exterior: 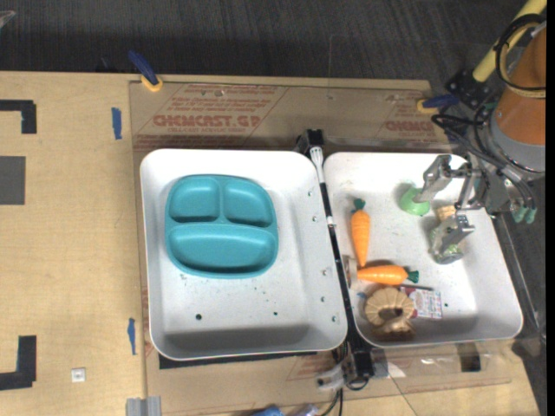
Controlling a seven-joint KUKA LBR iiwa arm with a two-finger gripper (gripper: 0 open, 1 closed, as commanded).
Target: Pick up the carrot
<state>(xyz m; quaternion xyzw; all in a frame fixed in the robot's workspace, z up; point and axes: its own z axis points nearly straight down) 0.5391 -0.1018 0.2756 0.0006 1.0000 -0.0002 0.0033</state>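
The gripper (453,199) is hovering at the right of the frame over the right bin (503,276), its metal fingers (434,176) spread apart with nothing between them. Directly under and beside it are lying a green object (414,201) and a small pale piece (448,243). Left of it, near the bin's left wall, a carrot (360,230) is lying upright in the frame; a second carrot (385,275) is lying crosswise just below, its end nearly touching the first. Below that, a round brown object (388,308) and a small packet (425,302) are crowding the lower middle. The upper carrot is looking like the easier target: closing across its narrow width should work best, approaching from the open floor between it and the green object. The divider wall is leaving little room on its left. In the left bin (165,319) a teal tray (221,224) is sitting well apart.
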